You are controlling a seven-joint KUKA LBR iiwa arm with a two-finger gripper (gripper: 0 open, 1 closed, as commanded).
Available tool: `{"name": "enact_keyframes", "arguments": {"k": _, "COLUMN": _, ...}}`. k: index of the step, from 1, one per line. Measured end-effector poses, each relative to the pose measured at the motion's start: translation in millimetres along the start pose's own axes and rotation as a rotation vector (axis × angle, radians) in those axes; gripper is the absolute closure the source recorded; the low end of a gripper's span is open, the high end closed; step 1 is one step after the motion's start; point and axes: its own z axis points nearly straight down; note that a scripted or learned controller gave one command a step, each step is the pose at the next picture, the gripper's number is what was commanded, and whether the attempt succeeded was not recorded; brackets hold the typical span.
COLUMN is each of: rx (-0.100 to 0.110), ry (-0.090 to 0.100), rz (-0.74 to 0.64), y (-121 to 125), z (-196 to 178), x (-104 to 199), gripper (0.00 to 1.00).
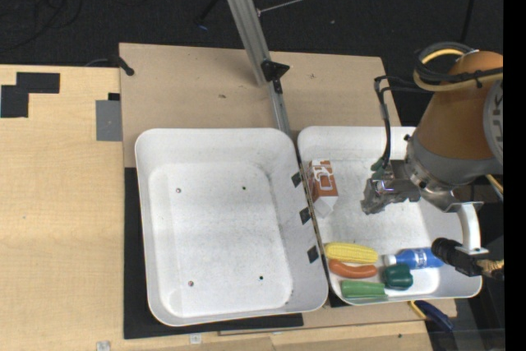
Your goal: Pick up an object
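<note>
My gripper [380, 197] hangs low over the middle of the right bin [353, 148], with the grey and orange arm reaching in from the right. To its left, a small brown and white carton [322, 179] leans against the bin's left wall. Along the bin's near edge lie a yellow corn cob [352, 252], an orange-red sausage-shaped piece [353, 268], a green piece [362, 288], and a blue bottle with a dark green cap [408, 264]. Nothing shows between the fingers.
The left bin [218, 226] sits beside the right one, with black clips along the shared wall. A metal rail [245, 16] slants up from the bins' far edge. Cables hang by the arm at the right.
</note>
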Motion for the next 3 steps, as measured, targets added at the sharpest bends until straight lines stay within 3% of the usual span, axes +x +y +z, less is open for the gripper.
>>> {"name": "enact_keyframes", "arguments": {"k": 2, "rx": 0.0, "ry": 0.0, "rz": 0.002, "y": 67.1, "z": -5.0, "x": 96.9, "gripper": 1.0}}
{"name": "enact_keyframes", "arguments": {"k": 3, "rx": 0.0, "ry": -0.001, "rz": 0.002, "y": 86.8, "z": 3.5, "x": 146.7, "gripper": 1.0}}
